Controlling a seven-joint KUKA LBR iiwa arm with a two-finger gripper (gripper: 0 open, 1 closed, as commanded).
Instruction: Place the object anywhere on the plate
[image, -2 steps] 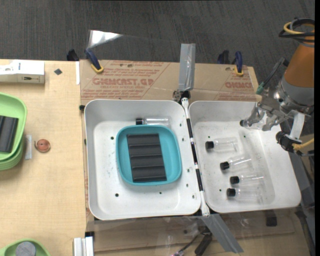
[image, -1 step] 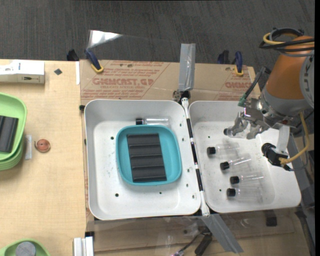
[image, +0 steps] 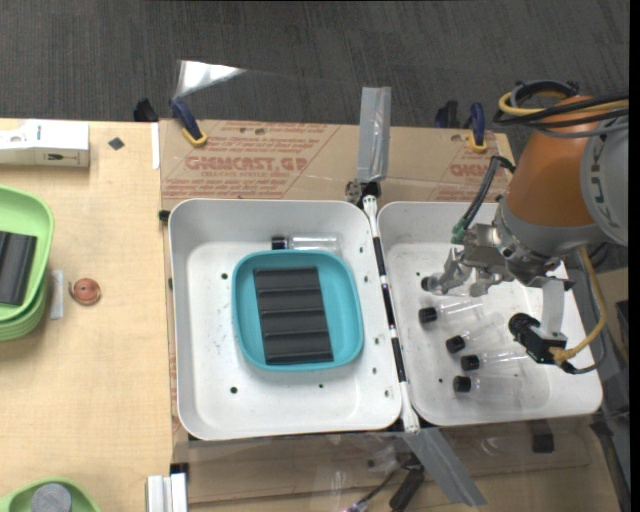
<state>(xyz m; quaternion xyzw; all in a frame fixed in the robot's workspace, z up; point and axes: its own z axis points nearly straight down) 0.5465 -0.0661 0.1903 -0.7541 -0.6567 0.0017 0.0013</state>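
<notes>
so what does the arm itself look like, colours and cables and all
The arm is grey with a broad orange band above the wrist and dark lettering on its shell. Yellow and black cables loop over the top, and another runs down its side. The gripper is bare silver metal.

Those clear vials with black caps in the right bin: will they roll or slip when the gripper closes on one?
Likely yes. The vials lie on their sides and look round, so a nudge may roll them. Clear, smooth walls probably slip between fingers. They look small and light, so they may skid across the right bin.

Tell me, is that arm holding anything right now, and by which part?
It cannot be told: the gripper is low over the clear vials in the right bin, hiding any hold.
</notes>
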